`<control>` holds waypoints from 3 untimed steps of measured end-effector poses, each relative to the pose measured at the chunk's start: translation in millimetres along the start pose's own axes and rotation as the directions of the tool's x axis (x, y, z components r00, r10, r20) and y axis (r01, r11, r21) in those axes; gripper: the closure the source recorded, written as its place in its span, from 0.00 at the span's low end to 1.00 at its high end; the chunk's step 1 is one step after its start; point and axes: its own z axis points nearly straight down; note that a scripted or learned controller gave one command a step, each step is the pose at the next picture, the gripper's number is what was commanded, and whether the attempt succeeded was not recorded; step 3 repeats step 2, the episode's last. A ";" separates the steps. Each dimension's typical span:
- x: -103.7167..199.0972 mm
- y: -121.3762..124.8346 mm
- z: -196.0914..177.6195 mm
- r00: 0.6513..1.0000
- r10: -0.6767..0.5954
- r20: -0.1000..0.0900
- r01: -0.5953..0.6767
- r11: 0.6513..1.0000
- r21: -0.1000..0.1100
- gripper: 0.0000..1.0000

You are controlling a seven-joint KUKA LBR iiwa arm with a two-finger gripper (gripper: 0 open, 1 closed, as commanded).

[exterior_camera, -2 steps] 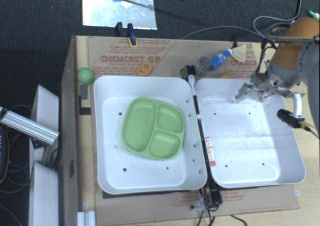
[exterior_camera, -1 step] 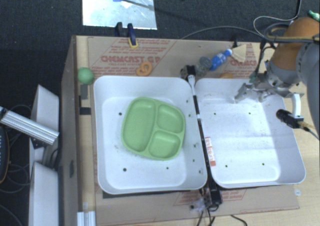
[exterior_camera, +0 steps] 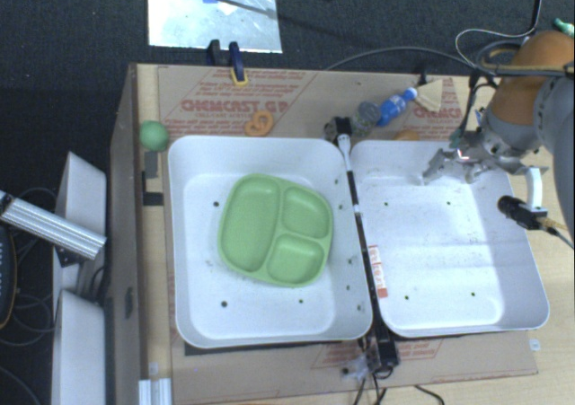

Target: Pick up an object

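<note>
Green divided plate (exterior_camera: 276, 230), the one loose object lying in a bin, rests flat near the middle of the left white bin (exterior_camera: 193, 309), a rounded square tray with three compartments, turned slightly so its corners point toward about 1, 4, 7 and 10 o'clock. Starting nearest the viewer, at 6 o'clock on the bench, a small dark clip and some wires sit where the two bins meet. Just beyond, the plate lies in the left bin, and the right white bin (exterior_camera: 503, 304) sits beside it, touching along a dark seam that runs from 6 toward 12 o'clock. Farther back, at about 2 o'clock in the scene, the gripper (exterior_camera: 458, 163) hangs over the far edge of the right bin, below the grey arm and its orange band; the metal fingers are splayed wide apart and nothing sits between them, so it is released. From the gripper, the plate lies toward 8 o'clock, well apart, across the seam in the other bin. That is the relation the pick seems to turn on: the arm would need to travel left and nearer before descending, probably onto a rim. Beyond the bins, a blue bottle (exterior_camera: 396, 108) lies on the brown board at 1 o'clock, an orange ring (exterior_camera: 260, 123) at 12, and a green ball (exterior_camera: 153, 135) at 10
</note>
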 end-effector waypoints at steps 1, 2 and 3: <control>2.7 -0.2 0.2 1.000 -0.001 0.003 0.001 1.000 -0.002 0.00; 10.0 -0.3 0.5 1.000 -0.002 0.004 0.002 1.000 -0.001 0.00; 10.0 -0.3 0.5 1.000 -0.002 0.004 0.002 1.000 -0.001 0.00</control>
